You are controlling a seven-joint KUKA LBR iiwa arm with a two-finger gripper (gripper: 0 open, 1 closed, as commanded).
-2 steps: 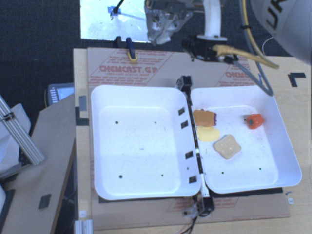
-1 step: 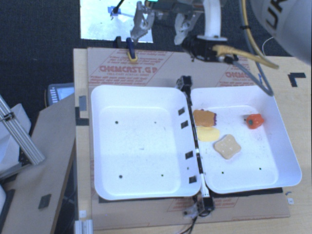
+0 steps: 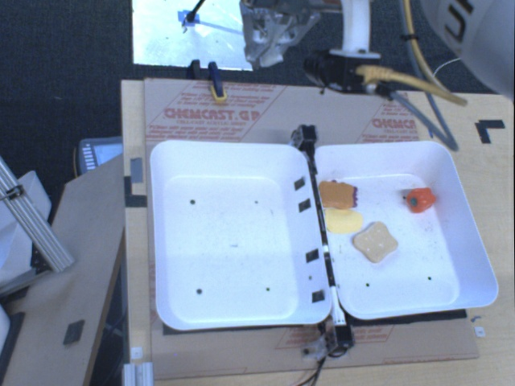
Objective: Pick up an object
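- My gripper (image 3: 269, 34) hangs high at the top of the camera view, above the bench's far edge and beyond both bins; nothing is between its fingers, and I cannot tell from this slant how far apart they stand.
- All four objects lie in the right bin (image 3: 451, 284): an orange block (image 3: 337, 194) against the divider, a yellow disc (image 3: 344, 221) touching its near side, a tan toast (image 3: 375, 242) just beside the disc, and a red piece (image 3: 418, 199) well apart toward the right wall.
- From the gripper, every one of them lies nearer the camera and somewhat to the right; the block is closest, I judge.
- The block's long axis runs roughly across the bin, left to right.
- The left bin (image 3: 173, 296) holds no target, so my coming move should be forward, right and down.
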